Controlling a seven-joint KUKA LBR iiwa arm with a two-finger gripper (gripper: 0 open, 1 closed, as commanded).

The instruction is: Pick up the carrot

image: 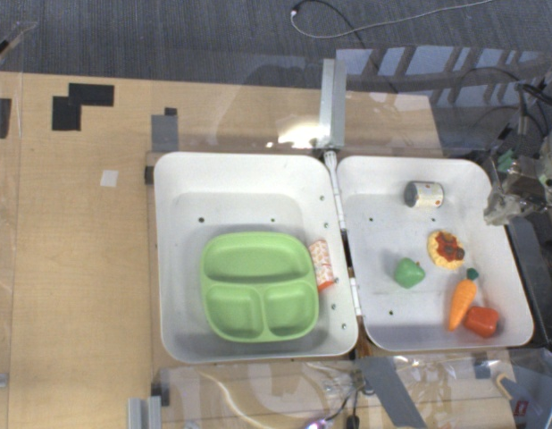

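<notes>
1. The carrot (463, 299) lies in the right bin (383, 320), near its lower right corner, orange body angled with the green top pointing up and to the right.
2. A red-orange block (482, 321) sits just beside the carrot's lower end, on its right, touching or nearly touching it.
3. A small pizza-like toy (447, 249), yellow with red topping, rests above the carrot; a green pepper (408, 273) lies to the carrot's left, apart from it.
4. A small can (424, 195) lies on its side near the top of the same bin.
5. The left bin (182, 195) holds a green divided plate (258, 286), with a small orange-and-white packet (322, 264) against the plate's right edge.
6. The gripper (506, 206) sits at the right bin's upper right rim, well apart from the carrot; how far it is open cannot be told, and nothing is seen in its grasp.
7. Both bins rest side by side on the wooden worktop (71, 239).
</notes>
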